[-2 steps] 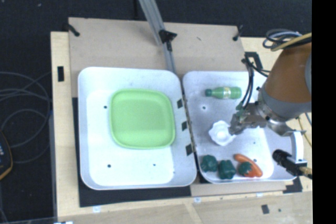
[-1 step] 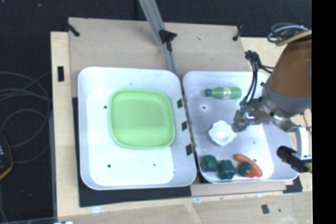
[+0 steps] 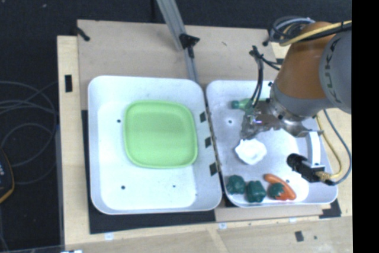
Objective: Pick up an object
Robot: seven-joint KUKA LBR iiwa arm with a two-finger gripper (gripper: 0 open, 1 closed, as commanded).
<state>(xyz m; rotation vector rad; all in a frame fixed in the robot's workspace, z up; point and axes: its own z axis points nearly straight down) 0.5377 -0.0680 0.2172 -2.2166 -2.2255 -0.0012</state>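
The tabletop (image 3: 136, 50) carries two shallow white bins side by side. The left bin (image 3: 103, 186) holds a light green square plate (image 3: 160, 133), lying flat near its centre. The right bin (image 3: 225, 98) holds the smaller items. The arm (image 3: 308, 77) reaches in from the right and covers the upper right part of this bin; cables run along it. The gripper (image 3: 253, 126) points down just above a white crumpled object (image 3: 251, 151), near the bin's centre. Whether the fingers are spread or pressed together cannot be told, as they are dark and small. A slanted metal pole (image 3: 169, 0) crosses the tabletop above the bins. Along the near wall of the right bin lie two dark green objects (image 3: 246, 187), just beside each other, and next to them an orange-red object (image 3: 279, 186). A small green item (image 3: 240, 105) lies beside the gripper, toward the far wall.
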